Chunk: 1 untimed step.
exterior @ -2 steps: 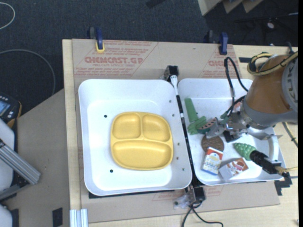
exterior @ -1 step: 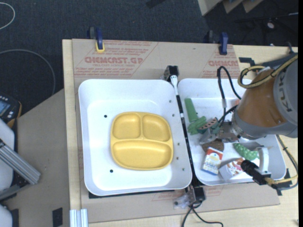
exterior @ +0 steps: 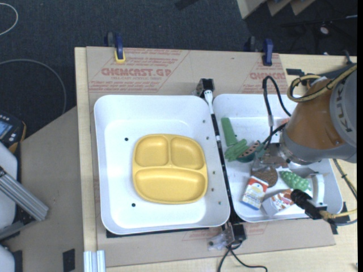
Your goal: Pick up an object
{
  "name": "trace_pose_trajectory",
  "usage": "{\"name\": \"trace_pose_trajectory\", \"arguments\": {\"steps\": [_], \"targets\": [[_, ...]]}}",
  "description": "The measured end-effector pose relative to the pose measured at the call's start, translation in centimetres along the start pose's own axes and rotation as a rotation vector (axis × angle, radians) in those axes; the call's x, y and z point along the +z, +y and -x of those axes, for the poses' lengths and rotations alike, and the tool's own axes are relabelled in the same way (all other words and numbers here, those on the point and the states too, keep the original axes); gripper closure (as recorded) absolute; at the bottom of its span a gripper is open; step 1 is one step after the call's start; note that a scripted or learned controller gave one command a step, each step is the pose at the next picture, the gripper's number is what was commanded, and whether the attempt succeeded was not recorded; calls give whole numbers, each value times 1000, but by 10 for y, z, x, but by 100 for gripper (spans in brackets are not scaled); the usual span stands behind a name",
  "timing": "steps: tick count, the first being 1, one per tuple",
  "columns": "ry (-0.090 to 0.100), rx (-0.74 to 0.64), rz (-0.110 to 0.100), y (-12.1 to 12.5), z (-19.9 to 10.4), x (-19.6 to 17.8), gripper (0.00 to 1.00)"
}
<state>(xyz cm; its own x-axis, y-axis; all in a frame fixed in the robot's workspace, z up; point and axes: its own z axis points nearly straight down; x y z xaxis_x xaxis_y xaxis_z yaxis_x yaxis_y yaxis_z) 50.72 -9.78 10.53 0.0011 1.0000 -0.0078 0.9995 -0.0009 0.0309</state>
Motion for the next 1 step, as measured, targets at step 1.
{"name": "trace_pose_trajectory", "arguments": {"steps": [1], "targets": [[11, -11, -23, -8, -81, -85, 100]]}}
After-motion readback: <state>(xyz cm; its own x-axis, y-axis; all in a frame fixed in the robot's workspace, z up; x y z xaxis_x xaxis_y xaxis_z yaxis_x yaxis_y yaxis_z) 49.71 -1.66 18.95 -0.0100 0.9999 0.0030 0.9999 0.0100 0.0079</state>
